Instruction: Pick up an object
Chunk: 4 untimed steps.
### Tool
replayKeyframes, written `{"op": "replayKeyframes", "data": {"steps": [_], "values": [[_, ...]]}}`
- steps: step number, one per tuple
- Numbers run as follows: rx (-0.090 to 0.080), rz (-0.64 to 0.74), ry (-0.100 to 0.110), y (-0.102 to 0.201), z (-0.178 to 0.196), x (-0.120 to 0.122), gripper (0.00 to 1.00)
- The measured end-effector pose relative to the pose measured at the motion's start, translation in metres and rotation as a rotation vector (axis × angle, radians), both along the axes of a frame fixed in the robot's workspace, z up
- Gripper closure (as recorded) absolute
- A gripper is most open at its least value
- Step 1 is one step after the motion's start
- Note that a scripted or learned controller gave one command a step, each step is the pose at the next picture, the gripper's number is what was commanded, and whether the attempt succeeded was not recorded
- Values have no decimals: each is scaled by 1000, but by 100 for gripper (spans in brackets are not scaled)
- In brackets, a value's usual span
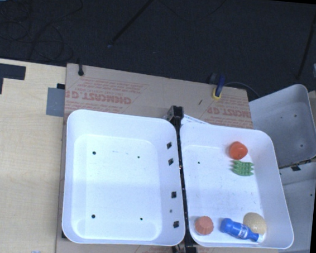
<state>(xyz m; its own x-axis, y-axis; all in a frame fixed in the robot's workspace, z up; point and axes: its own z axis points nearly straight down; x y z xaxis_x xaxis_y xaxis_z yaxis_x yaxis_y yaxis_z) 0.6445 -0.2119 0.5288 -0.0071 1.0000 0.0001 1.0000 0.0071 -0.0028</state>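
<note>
2 shallow white bins are sitting side by side on a brown board marked with reversed red lettering. The left bin [119, 178] is showing its bare floor, dotted with a few small dark holes. The right bin [219, 186] is holding 5 small things: an orange-red ball [237, 150] near its far right corner, a green ridged piece [243, 169] just beside it (toward the near side), and along the near wall a pinkish-orange round object [204, 225], a blue bottle [239, 230] lying on its side, and a beige egg-shaped thing [255, 222] touching the bottle. The gripper's state cannot be told here.
</note>
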Motion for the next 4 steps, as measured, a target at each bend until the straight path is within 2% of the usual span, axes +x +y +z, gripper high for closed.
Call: {"op": "replayKeyframes", "data": {"steps": [3, 4], "values": [[0, 0, 0, 0, 0, 0, 0], [0, 7, 2, 2, 10, 1, 100]]}}
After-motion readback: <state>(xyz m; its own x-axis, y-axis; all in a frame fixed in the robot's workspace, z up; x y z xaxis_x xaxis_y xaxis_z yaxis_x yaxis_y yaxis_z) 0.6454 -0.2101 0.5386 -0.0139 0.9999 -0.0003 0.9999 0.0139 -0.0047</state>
